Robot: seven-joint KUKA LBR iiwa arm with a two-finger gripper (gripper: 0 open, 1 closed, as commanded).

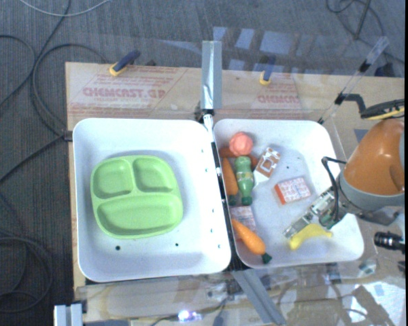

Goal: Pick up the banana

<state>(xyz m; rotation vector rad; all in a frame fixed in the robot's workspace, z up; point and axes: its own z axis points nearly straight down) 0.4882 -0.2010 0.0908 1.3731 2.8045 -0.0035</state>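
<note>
Gripper (307, 224) low in right bin (340, 151), just above banana (310, 236), perhaps touching it; jaw state impossible to tell. Green tray (137, 195) in left bin (85, 182).

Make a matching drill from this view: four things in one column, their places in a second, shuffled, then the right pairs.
Things:
1. banana
2. green tray
3. pink ball
4. tool

Places:
A. left bin
B. right bin, far end
C. right bin, near right corner
D. low over the right bin, just beyond the banana

Pairs: 1-C, 2-A, 3-B, 4-D
</note>
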